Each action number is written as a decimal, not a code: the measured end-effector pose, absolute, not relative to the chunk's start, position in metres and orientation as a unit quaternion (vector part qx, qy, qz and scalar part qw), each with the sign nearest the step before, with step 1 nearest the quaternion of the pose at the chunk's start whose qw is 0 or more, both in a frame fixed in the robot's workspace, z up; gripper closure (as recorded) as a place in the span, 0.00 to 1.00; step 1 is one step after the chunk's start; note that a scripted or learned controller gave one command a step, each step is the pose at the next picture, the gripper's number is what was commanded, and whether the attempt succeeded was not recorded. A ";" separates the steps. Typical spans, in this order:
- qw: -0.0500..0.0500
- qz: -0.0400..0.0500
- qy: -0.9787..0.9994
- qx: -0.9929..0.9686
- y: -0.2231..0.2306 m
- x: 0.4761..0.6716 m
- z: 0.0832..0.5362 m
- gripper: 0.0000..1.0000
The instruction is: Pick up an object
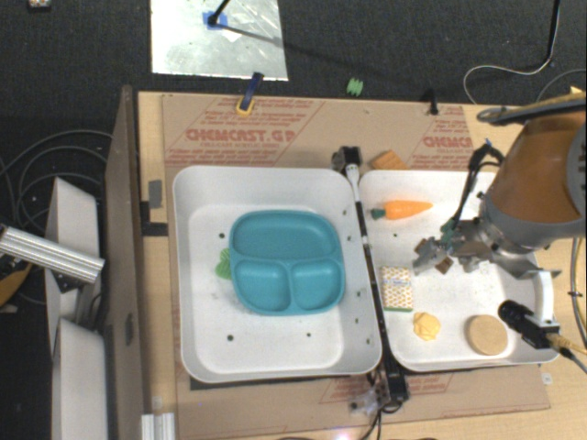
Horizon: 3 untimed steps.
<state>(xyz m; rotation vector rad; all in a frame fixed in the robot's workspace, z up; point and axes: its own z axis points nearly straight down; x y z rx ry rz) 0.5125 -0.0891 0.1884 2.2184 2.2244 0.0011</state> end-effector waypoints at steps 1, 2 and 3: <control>0.002 0.001 0.709 0.705 -0.116 0.585 0.135 0.00; 0.000 -0.001 0.707 0.708 -0.149 0.577 0.082 0.00; 0.004 0.002 0.709 0.706 -0.188 0.634 0.086 0.00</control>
